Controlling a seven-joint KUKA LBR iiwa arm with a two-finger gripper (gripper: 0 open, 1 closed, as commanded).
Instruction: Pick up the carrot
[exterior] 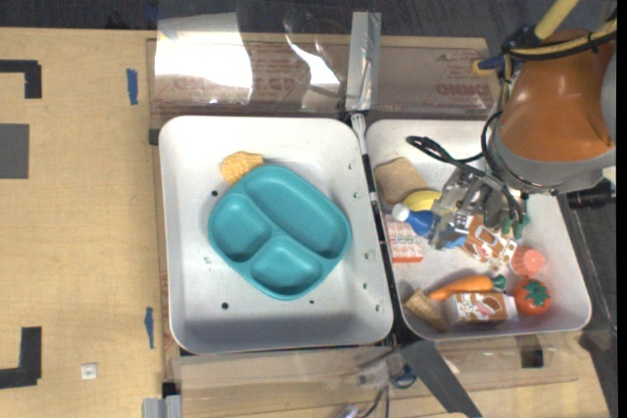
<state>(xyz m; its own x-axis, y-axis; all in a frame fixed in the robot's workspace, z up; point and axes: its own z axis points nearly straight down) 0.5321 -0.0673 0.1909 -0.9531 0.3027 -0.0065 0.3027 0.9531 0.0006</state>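
Observation:
The carrot (460,287) is orange with a green top and lies near the front of the right bin (576,294), resting on a clutter of toy foods. My gripper (460,215) hangs over the middle of the right bin, just above and behind the carrot, over a blue-and-yellow toy (421,207). Nothing is visibly lifted by it. The arm's orange band (554,108) fills the bin's back right corner.
The left bin (186,240) holds a teal divided plate (279,228) and a yellow corn piece (240,164). Around the carrot lie a bottle (480,308), a tomato (534,297), a bread piece (398,177) and a snack packet (493,245).

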